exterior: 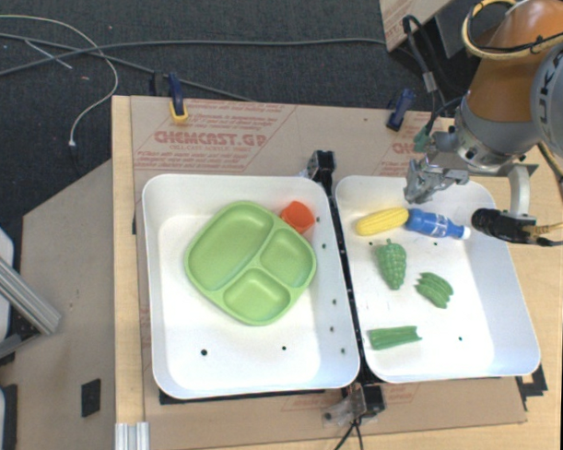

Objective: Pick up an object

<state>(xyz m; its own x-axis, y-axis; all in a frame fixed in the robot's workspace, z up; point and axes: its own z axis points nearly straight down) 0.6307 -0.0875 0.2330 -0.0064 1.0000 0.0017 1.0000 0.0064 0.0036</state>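
from my seat the biggest thing is the left bin (166,354), filling the lower left and middle of the frame. it carries a green divided plate (251,262) with a small orange piece (298,214) touching the plate's upper right edge. the right bin (499,329) sits just beside it, right of centre, and holds the small things i'd go for.

the arm (517,80) comes in at the upper right, and its gripper (430,183) hangs over the top of the right bin, above the corn and bottle. i cannot tell from this angle how the pincer stands.

in the right bin, from bigger to smaller as i judge it: a blue and white bottle (435,225) lying on its side near the upper middle, a yellow corn cob (382,221) just left of it with the ends about touching, a bumpy green vegetable (391,263) below the corn, a flat green pod (394,337) near the lower edge, and a smaller green pod (435,288) to the right.

i'd pick the corn, since it is nearest the gripper. it looks like a light, stiff plastic toy with a rounded, probably slick body, so i'd close across its thick middle, crosswise to its length, to keep it from rolling out.
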